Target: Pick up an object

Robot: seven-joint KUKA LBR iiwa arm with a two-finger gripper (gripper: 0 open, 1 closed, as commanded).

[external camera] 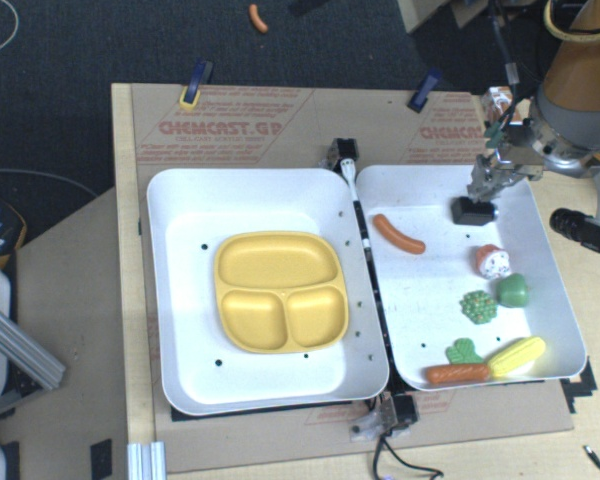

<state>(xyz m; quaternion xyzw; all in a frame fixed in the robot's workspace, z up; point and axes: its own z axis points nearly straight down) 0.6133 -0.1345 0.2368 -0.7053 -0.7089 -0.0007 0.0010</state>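
The left bin [175, 268] holds a yellow divided plate [280, 290], the right bin [550, 268] toy foods, while the gripper [475, 206] hangs over its far edge, finger state unclear.

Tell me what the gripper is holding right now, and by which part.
Nothing: the gripper hangs over the right bin's far end, with no object between its fingers. The sausage lies apart.

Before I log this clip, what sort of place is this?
Probably a robotics lab bench for grasping trials, not a kitchen: two white bins clamped onto a board, toy food such as a sausage and corn, and a robot gripper over the right bin.
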